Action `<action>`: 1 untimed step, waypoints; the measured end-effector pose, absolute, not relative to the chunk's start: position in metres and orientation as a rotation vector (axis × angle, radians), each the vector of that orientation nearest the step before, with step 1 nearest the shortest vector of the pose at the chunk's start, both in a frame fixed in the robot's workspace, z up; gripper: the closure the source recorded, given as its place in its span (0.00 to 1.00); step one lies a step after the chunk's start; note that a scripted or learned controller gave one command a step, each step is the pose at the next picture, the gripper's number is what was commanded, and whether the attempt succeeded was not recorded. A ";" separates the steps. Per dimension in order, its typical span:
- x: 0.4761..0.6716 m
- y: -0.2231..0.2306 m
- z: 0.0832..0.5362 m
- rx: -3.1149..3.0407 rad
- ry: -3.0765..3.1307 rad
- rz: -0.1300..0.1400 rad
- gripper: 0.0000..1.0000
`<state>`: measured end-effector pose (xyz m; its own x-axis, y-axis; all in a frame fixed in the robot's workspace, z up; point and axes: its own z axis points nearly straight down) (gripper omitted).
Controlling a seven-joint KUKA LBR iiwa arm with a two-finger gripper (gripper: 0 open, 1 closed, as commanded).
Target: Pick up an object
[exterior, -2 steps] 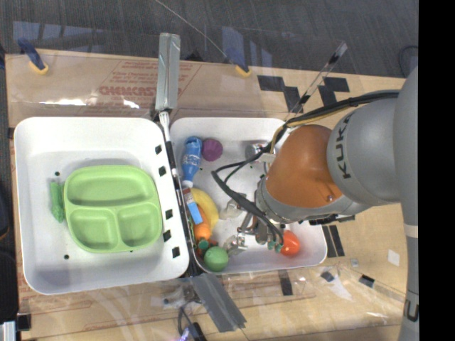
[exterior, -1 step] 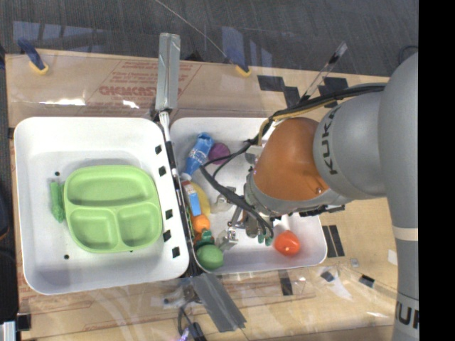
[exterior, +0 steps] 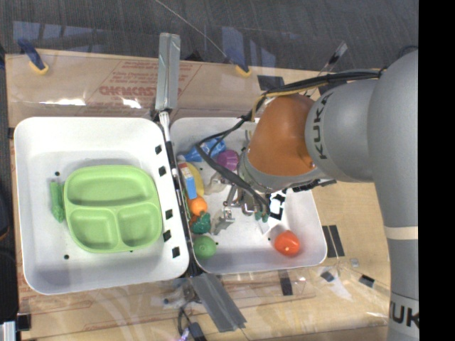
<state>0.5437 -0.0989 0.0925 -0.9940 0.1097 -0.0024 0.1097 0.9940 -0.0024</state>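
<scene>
In the right bin (exterior: pixel 307 227) lie several small objects. A red-orange ball (exterior: pixel 286 243) rests near the front right. A green ball (exterior: pixel 205 246) sits in the front left corner, beside a dark green piece (exterior: pixel 202 224) and an orange piece (exterior: pixel 197 206). A yellow and blue item (exterior: pixel 189 180) lies along the left wall. A blue piece (exterior: pixel 213 148) and a purple piece (exterior: pixel 228 160) are at the back, partly under the arm. My gripper (exterior: pixel 239 212) hangs low over the bin's middle, open, with nothing between its fingers.
The left bin (exterior: pixel 35 190) holds a green divided plate (exterior: pixel 111 207) and a small green strip (exterior: pixel 55 199) at its left. A grey divider bar (exterior: pixel 168 69) stands between the bins at the back. The arm's orange band (exterior: pixel 281 137) covers the right bin's back.
</scene>
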 end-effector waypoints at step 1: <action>0.551 -0.097 0.093 0.206 3.132 -0.008 0.00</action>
<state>0.5505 -0.0967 0.0927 -0.9913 0.1312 -0.0027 0.1312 0.9913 -0.0048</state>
